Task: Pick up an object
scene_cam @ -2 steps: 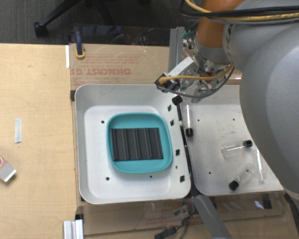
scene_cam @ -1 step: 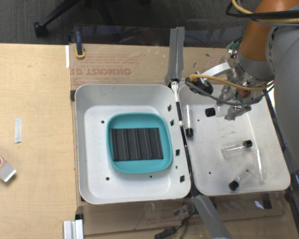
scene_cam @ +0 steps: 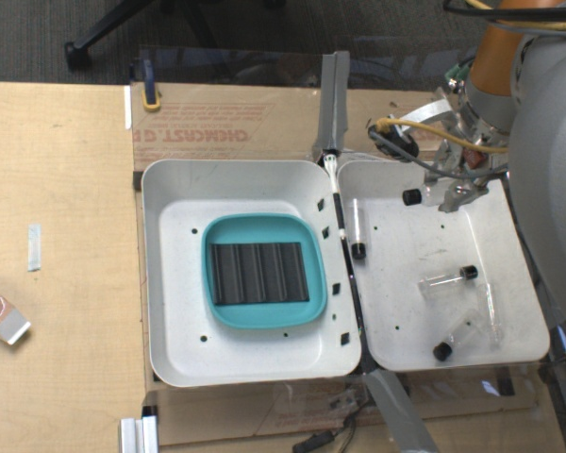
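Rising closest to the lens, the grey arm (scene_cam: 547, 83) with its orange band reaches in over the far right corner of the right bin (scene_cam: 406, 333). Beside it, the left bin (scene_cam: 170, 347) holds a teal tray (scene_cam: 219, 311) with a dark ridged insert, sitting flat in the middle. The gripper (scene_cam: 457, 192) hangs low over the upper part of the right bin amid yellow cabling; whether it is open or closed cannot be told from this angle, and nothing can be seen held in it.

By the look of things the pick is not yet done: every candidate lies on the bin floor. A clear vial (scene_cam: 450, 281) with a black cap lies below the gripper, well apart from it. A second vial (scene_cam: 456, 340) rests nearer the front rim, and a third vial (scene_cam: 356, 226) lies along the bin's left wall. Nearest the gripper is a small black piece (scene_cam: 411, 196), just to its left and apparently not touching it; a short sideways shift and descent would likely be needed to reach it
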`<state>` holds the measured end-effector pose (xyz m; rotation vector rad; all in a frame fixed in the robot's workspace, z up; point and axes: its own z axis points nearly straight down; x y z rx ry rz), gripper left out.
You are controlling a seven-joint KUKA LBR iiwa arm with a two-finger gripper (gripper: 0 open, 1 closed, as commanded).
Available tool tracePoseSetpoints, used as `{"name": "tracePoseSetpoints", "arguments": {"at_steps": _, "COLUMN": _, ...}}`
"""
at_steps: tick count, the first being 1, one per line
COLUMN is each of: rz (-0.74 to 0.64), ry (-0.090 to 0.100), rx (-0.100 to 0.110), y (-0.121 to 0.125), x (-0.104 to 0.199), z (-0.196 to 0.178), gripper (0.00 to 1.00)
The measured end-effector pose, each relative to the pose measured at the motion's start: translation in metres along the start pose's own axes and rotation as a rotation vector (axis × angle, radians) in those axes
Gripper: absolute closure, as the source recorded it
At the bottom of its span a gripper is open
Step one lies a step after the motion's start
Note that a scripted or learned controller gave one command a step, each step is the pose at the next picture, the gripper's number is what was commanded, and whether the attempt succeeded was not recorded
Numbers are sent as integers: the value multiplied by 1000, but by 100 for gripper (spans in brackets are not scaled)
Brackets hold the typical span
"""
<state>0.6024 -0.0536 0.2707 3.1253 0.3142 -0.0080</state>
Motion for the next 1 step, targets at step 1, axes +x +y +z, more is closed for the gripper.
{"name": "tracePoseSetpoints", "arguments": {"at_steps": 1, "rz": 0, "ry": -1, "rx": 1, "y": 105, "x": 18, "z": 10, "gripper": 100}}
